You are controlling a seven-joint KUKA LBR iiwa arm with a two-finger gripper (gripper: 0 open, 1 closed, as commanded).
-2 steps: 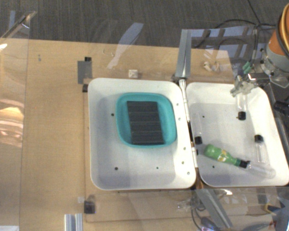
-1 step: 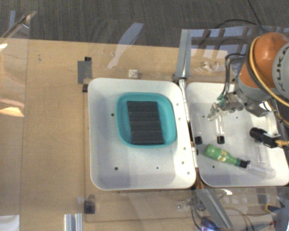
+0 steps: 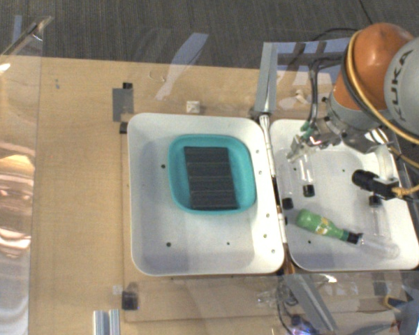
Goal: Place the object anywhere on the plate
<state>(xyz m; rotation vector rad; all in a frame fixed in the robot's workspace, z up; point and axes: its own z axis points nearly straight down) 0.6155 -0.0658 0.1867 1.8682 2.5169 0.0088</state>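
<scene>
Green bottle (image 3: 326,227) with a dark cap, lying on its side near the front of the right bin (image 3: 405,257), neck toward the right. Beside it, a clear tube-like piece (image 3: 380,243), hard to make out. Further back in the left bin (image 3: 146,250), teal plate (image 3: 246,176) bearing a dark ribbed pad (image 3: 211,179). Further still, above the right bin's rear half, gripper (image 3: 306,176) with thin fingers (image 3: 308,185) pointing down, spread apart, clasping nothing, well apart from the bottle. Grey arm (image 3: 405,82) with orange band behind, over the wooden bench (image 3: 70,187).
</scene>
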